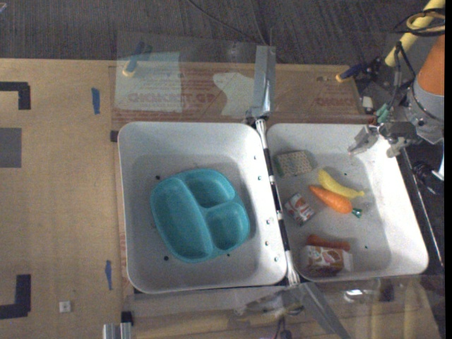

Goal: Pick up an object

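The right bin (395, 189) holds a yellow banana (337, 185), an orange carrot (330, 199), a small red and white can (300, 208), a tan waffle-like square (294, 163), and a red and white packet (325, 258) with a reddish stick (328, 244) beside it. My gripper (376, 141) hangs over the bin's far right corner, above and right of the banana, with its fingers spread open and nothing between them.
The left bin (141, 154) carries a teal divided plate (200, 215). A clear panel (191, 80) lies behind the bins. Cables and the arm's body (427, 83) crowd the far right.
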Controlling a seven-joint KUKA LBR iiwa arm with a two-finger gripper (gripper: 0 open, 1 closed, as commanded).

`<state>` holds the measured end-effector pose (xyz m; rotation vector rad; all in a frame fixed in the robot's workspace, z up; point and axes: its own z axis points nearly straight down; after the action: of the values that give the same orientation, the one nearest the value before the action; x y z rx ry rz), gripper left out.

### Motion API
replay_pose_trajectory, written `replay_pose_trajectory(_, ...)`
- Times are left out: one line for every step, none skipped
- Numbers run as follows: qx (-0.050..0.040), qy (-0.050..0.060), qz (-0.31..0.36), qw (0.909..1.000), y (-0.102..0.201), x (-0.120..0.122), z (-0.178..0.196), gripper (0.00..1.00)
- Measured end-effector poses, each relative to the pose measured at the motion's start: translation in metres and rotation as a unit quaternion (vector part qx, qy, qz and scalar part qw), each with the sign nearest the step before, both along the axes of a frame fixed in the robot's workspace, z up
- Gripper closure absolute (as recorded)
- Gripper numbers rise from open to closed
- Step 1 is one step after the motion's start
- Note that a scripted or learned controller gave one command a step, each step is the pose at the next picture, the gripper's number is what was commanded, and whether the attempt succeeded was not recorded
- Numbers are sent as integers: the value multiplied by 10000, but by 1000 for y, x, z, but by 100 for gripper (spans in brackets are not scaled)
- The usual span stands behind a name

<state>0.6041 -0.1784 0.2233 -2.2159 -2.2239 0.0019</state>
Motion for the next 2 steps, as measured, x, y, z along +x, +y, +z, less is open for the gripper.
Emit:
replay_pose_trajectory(-6,-22,660,9978,34,-20,-131,0)
replay_pose_trajectory(-10,-29,618,9981,30,-20,-123,100)
